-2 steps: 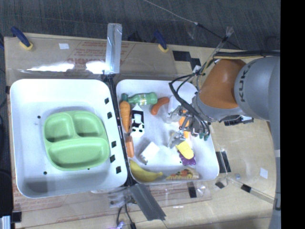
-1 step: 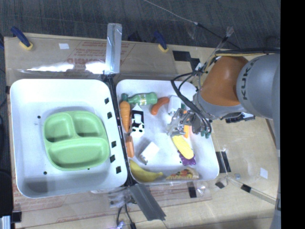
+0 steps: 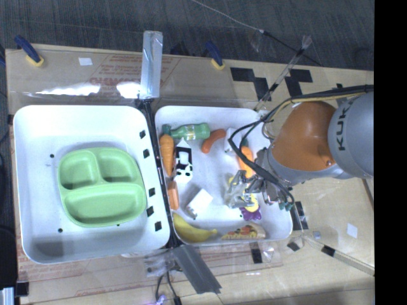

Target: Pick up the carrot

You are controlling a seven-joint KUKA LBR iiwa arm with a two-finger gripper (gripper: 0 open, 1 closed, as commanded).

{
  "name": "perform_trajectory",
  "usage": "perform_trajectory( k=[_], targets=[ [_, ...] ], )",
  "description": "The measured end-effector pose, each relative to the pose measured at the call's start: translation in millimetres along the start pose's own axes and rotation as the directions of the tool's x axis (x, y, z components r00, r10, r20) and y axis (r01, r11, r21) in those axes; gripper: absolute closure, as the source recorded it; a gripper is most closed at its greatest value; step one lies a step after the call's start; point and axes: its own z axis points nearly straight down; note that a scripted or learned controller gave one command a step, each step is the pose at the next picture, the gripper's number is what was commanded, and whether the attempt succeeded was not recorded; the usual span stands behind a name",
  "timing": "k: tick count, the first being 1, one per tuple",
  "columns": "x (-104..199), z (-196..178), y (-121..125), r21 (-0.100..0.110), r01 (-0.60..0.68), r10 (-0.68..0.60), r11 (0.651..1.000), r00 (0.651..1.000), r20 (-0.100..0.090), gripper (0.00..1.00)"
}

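Note:
An orange carrot (image 3: 166, 153) lies along the left wall of the right bin (image 3: 210, 115), pointing front to back. A second small orange piece (image 3: 213, 140) lies near the bin's back, and another orange piece (image 3: 245, 157) sits partly under the arm. My gripper (image 3: 240, 191) hangs low over the bin's right half, above small yellow and purple items (image 3: 250, 208), well to the right of the carrot. I see nothing of the carrot between its fingers.
A green bottle (image 3: 189, 131) lies at the back of the right bin, a white card (image 3: 198, 203) in the middle and a banana (image 3: 193, 231) at the front. A green divided plate (image 3: 102, 184) rests in the left bin (image 3: 38, 126). Cables run across the bin's right side.

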Motion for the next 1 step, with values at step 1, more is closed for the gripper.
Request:
perform_trajectory(
  k=[1],
  targets=[
    [-0.2,-0.1,0.3,0.0,0.001,-0.001,1.0,1.0,0.0,0.0]
  ],
)
